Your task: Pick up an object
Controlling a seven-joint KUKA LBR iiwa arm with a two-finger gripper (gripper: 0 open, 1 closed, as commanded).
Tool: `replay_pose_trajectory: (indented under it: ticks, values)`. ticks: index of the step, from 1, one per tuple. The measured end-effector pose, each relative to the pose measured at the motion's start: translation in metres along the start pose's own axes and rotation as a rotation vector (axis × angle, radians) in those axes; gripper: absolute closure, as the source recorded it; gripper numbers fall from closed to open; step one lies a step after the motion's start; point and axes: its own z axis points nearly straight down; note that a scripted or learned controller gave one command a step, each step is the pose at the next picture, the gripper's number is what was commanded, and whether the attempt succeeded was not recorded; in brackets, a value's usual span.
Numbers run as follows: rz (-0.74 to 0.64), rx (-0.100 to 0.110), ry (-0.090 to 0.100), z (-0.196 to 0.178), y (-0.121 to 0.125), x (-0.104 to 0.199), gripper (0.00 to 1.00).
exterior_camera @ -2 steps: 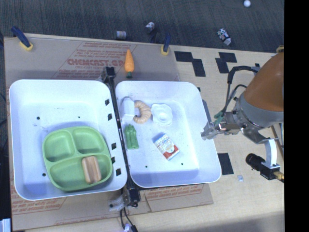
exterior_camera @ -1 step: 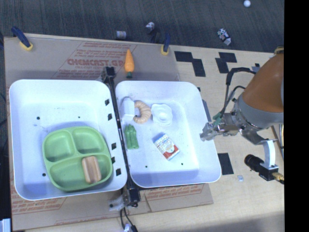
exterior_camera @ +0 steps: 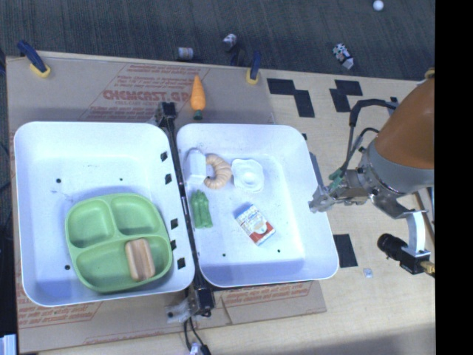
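1. A bench [exterior_camera: 369, 272] topped with printed cardboard stands on dark carpet; a few small bits lie scattered on the carpet beyond its far edge.
2. Two shallow white bins sit side by side on the bench, joined by a black clip strip along their shared edge.
3. The left bin [exterior_camera: 44, 154] holds a green divided plate [exterior_camera: 114, 239] in its near half, close to the near right corner.
4. A tan, sausage-shaped piece [exterior_camera: 138, 259] lies in the plate's near right compartment.
5. The right bin [exterior_camera: 284, 261] holds several things, all in its left and middle part.
6. A curled pale-orange shrimp-like toy [exterior_camera: 217, 171] lies near the far left corner, with a small white cup [exterior_camera: 247, 174] just beside it on its right.
7. A green ridged piece [exterior_camera: 200, 209] lies along the bin's left edge.
8. A small red and white packet [exterior_camera: 255, 223] lies near the middle of the bin floor, apart from the others.
9. An orange carrot toy [exterior_camera: 197, 95] rests on the cardboard beyond the far edge of the bins.
10. The gripper [exterior_camera: 322, 200] hangs over the right rim of the right bin, well apart from every item inside.
11. Nothing is between its fingers; whether they are spread or closed cannot be told.
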Motion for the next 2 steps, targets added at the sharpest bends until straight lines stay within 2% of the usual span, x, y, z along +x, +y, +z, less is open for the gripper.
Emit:
replay_pose_trajectory:
  ticks: [1, 2]
  values:
    - [-0.001, 0.005, 0.002, 0.0147, 0.0364, 0.0003, 1.0]
    - [-0.001, 0.005, 0.002, 0.0146, 0.0364, 0.0002, 0.0]
